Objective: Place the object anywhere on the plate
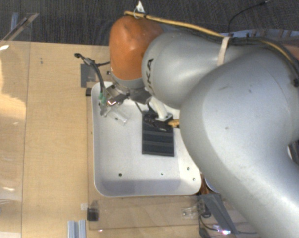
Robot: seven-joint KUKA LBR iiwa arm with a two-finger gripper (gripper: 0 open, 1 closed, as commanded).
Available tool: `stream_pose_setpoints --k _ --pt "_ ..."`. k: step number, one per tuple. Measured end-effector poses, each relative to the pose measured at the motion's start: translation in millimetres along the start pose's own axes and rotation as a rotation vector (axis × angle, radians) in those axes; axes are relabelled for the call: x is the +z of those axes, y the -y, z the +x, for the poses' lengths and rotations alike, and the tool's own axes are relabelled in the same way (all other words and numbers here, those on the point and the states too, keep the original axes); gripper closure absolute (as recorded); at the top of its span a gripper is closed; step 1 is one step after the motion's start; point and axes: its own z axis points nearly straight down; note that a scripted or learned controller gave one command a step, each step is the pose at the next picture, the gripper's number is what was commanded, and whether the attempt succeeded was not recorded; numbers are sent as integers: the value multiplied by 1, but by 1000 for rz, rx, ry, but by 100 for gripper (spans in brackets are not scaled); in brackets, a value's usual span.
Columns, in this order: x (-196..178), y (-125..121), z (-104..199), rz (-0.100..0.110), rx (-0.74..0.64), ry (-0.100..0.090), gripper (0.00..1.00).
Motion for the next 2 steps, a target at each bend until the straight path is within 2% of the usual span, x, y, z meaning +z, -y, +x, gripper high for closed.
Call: stream_pose_setpoints --k 1,2 --pt "30 67 22 -14 -66 3 100" --pt "-74 7 -1 -10 -446 5 100"
